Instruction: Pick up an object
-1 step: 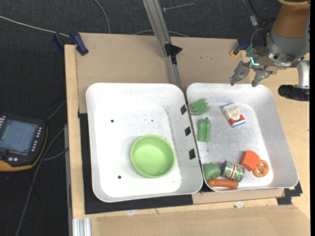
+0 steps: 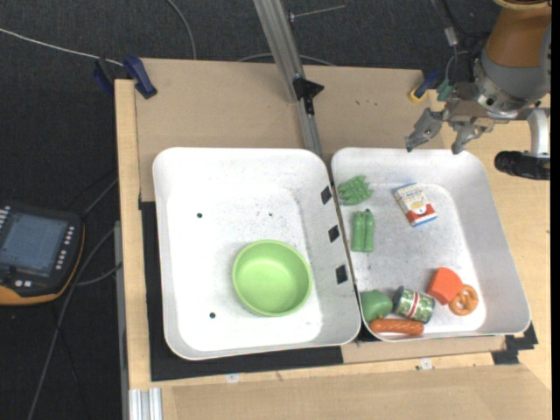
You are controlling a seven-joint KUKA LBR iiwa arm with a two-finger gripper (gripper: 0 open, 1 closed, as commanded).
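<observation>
My gripper [image 2: 440, 139] hangs open above the far edge of the right bin [image 2: 490, 234], with nothing between its fingers. Below it in that bin lie a small white and red carton [image 2: 415, 205], two green pieces [image 2: 354, 190] [image 2: 362, 231] near the left wall, an orange block [image 2: 444, 283], a pretzel [image 2: 465, 299], a small can [image 2: 412, 305], a green lump [image 2: 376, 304] and a red sausage [image 2: 397, 326]. The carton is the nearest object to the gripper, a little toward the front and left of it.
The left bin [image 2: 219, 199] holds a green bowl [image 2: 271, 276]. A metal post [image 2: 284, 42] slants up from between the bins at the back. A pendant [image 2: 35, 252] lies off the bench at the left.
</observation>
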